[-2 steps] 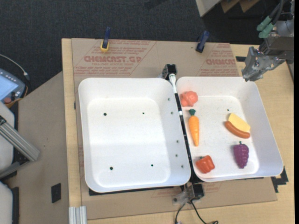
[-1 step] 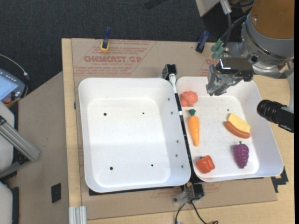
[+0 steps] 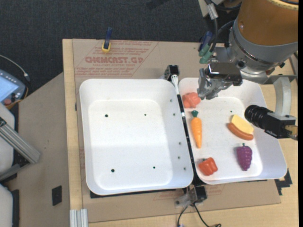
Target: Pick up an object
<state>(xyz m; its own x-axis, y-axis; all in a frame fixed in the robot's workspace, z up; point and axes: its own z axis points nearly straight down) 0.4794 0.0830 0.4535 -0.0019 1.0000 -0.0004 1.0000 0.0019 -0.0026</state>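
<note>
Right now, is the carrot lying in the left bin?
No, the carrot lies in the right bin, near its left wall, between the pink piece and the red pepper.

bright even overhead light | soft shadows | white bins (image 3: pixel 90 91) slightly glary | sharp

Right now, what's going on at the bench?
The KUKA arm reaches in from the right, its gripper low over the back of the right bin, right next to a pink toy at that bin's back left corner. Nothing shows between its fingers, so no pick yet. A carrot, a red pepper, purple grapes and a yellow-orange slice lie apart in the same bin. The left bin sits beside it.
</note>
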